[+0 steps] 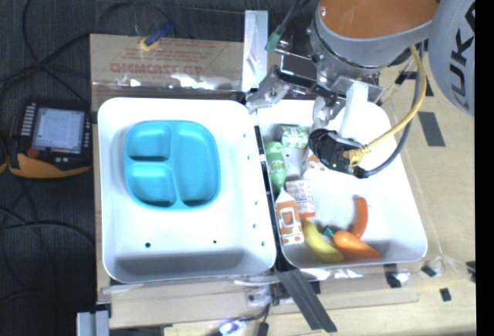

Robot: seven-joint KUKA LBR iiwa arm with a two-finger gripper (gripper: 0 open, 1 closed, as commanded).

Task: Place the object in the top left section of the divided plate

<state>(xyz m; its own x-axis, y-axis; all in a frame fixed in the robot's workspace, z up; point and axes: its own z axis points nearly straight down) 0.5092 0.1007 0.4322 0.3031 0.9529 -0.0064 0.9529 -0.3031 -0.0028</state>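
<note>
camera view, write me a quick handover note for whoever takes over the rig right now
Tool: hanging over the upper part of the right bin; the arm hides its fingers, so grip state cannot be told.
Things: blue divided plate sits in the left bin, all sections bare. Banana, carrot, sausage, small carton and green packets lie in the right bin.
Done: nothing is on the plate.
Left: pick an object, carry it across, set it in the plate's top left section.
</note>
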